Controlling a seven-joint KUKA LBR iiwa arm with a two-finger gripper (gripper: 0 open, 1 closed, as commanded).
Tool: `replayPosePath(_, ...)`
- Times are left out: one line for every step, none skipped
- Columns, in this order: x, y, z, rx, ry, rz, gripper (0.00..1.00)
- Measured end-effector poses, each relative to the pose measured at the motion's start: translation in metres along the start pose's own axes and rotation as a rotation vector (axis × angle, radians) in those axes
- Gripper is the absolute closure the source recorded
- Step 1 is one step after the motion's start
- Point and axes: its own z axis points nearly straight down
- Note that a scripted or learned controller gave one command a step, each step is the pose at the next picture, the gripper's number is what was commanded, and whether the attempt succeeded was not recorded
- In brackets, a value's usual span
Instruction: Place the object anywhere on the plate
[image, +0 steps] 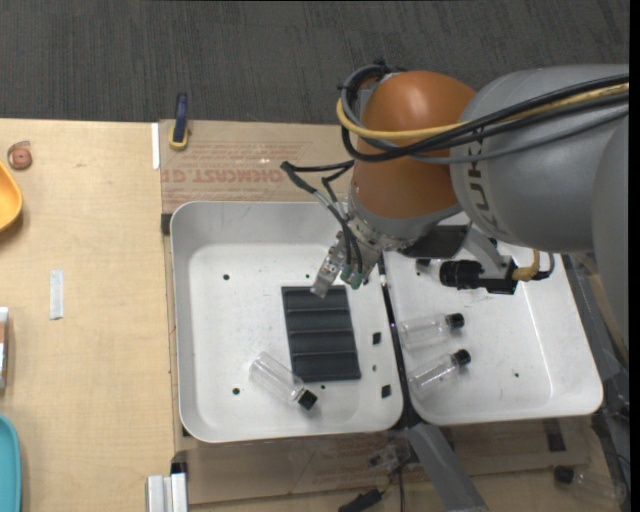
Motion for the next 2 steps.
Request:
replayPosePath(0.026,-0.056,0.002,-0.002,0.0,-0.448,1.0)
replayPosePath(0.025,-0.064,-0.042,-0.004,-0.004,-0.753,1.0)
